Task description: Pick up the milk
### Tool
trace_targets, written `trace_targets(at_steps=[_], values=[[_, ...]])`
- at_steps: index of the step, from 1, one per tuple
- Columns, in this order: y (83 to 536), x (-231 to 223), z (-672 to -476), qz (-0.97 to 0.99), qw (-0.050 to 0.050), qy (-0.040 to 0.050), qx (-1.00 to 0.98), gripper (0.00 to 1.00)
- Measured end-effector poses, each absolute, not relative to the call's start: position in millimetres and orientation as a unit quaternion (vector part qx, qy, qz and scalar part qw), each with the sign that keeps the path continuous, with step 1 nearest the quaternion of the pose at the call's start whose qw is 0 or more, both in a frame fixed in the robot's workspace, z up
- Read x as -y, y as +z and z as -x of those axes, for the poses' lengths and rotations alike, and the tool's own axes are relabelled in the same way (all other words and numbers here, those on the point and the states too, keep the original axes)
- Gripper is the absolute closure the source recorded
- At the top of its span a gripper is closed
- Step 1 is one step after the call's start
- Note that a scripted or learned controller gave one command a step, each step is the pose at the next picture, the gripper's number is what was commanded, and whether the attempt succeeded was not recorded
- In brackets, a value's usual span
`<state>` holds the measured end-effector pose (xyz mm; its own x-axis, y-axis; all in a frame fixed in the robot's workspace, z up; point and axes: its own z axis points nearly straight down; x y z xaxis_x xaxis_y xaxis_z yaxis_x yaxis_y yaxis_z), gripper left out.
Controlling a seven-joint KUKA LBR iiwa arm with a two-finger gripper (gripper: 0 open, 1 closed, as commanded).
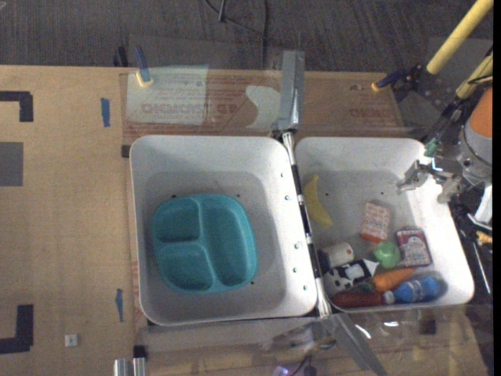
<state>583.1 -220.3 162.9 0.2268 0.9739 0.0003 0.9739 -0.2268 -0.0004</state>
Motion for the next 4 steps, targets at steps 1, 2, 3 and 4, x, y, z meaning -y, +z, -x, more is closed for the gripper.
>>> trace_targets(at_steps=[1, 2, 3, 4], values=[[157.6, 146.3, -608.6, 0.748, 0.0, -0.0001, 0.664, 0.0], [98.2, 108.4, -585.9, 0.736, -0.013, -0.0062, 0.676, 0.0], [99.1, 106.5, -649.7, 0.684, -0.012, -0.0062, 0.729, 0.0], [168.0, 169.0, -633.1, 0.663, -0.002, -0.0008, 0.749, 0.0]])
